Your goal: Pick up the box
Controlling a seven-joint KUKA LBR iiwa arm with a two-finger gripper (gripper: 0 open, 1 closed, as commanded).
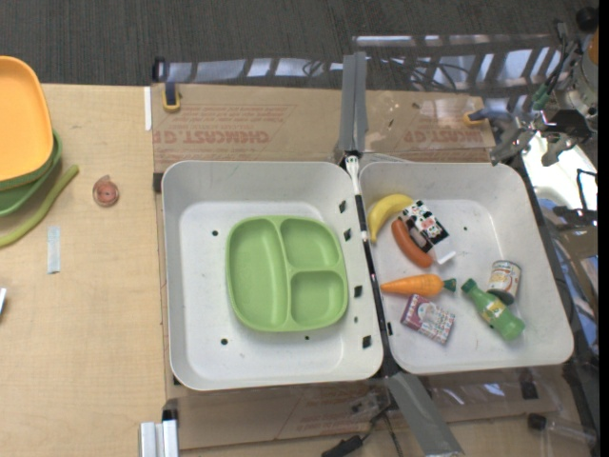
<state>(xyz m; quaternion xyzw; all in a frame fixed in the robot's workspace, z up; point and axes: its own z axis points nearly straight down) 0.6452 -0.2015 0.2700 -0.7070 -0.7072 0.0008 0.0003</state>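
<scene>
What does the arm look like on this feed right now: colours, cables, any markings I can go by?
Little of the arm can be made out at the view's upper right, partly cut by the frame edge. What shows is pale grey and black hardware with thin dark cables looping around it, washed out by glare. A small blue spot sits on its left side. No readable markings; finer detail is too small to tell.

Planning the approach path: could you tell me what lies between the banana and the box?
In the camera view, a hot dog and carrot lie between banana and box.
</scene>
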